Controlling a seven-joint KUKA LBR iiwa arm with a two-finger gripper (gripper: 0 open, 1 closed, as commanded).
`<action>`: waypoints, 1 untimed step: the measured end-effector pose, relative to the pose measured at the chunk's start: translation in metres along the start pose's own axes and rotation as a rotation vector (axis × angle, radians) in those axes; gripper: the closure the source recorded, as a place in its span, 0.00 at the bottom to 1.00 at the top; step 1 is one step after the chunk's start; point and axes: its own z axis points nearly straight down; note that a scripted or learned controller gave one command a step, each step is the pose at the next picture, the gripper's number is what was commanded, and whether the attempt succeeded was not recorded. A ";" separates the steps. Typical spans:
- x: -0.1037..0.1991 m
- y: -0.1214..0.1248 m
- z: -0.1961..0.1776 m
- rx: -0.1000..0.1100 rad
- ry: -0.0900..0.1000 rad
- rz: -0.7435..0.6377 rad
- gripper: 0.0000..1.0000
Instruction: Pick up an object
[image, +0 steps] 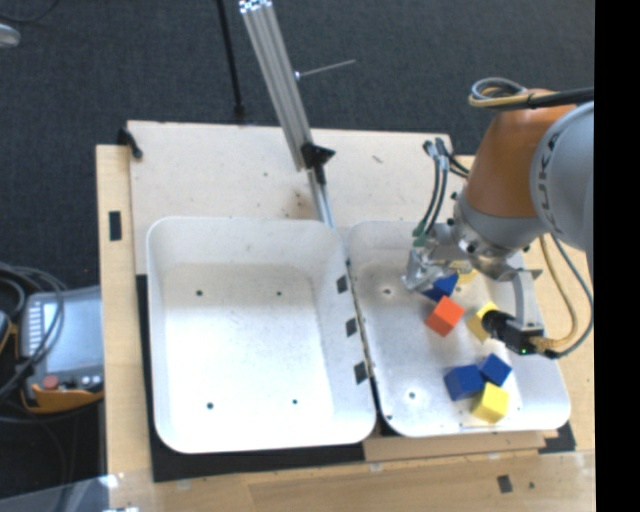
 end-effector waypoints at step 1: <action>0.051 0.007 0.006 0.003 -0.001 0.001 1.00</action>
